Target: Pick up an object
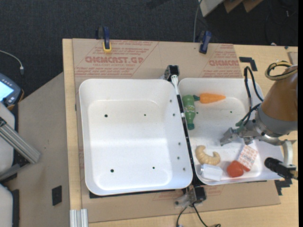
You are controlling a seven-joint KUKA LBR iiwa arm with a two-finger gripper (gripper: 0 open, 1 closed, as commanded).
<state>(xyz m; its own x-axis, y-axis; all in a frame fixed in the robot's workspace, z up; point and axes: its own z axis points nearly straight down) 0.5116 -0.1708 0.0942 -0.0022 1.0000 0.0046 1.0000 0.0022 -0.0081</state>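
Two bins are sitting side by side on a board (142, 56) in the middle of the frame, the left bin (90, 93) touching the right bin (189, 86) along a shared edge. In the right bin, a bottle (190, 110) is lying along its left wall toward the upper part, and a carrot (211, 98) is lying just to the right of the bottle's upper end. Toward the lower edge, a peanut-shaped piece (208, 156) is resting above a flat block (211, 172). A ball (235, 169) is sitting just right of that block, touching a packet (248, 156) lying up and to its right. The gripper (230, 137) is hanging over the middle of the right bin, above and left of the packet, the arm (279, 105) reaching in from the frame's right.
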